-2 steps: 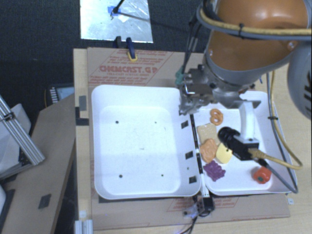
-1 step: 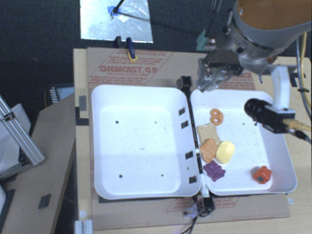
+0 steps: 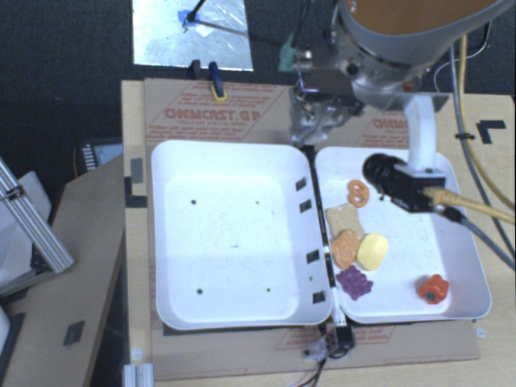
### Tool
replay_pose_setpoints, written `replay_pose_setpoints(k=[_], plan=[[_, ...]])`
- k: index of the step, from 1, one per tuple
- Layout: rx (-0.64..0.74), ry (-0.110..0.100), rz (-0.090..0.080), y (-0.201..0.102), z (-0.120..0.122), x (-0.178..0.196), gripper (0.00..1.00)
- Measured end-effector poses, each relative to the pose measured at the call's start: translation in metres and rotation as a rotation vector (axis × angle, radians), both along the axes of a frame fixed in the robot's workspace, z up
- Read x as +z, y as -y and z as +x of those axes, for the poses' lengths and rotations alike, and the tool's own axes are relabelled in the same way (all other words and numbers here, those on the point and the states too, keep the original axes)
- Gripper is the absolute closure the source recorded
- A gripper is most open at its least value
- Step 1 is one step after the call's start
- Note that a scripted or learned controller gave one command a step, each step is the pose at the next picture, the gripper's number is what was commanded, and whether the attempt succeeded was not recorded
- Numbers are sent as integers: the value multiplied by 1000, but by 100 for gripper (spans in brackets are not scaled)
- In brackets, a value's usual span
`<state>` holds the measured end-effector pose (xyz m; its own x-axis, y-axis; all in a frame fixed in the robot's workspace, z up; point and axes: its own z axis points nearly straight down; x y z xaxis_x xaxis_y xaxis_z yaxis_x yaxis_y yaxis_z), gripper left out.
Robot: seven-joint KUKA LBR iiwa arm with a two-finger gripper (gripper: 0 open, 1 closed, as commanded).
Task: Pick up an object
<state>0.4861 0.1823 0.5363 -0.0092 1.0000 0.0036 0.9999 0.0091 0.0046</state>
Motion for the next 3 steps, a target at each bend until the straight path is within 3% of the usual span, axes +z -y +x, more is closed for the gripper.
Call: replay_pose_setpoints(k=[1,2,3], plan=[[-7,-18,-9,-28,-2,-217,100],[-8,-20,-9,-51,-4,-444,100],[-14,1,-4,1,30,-379,100]])
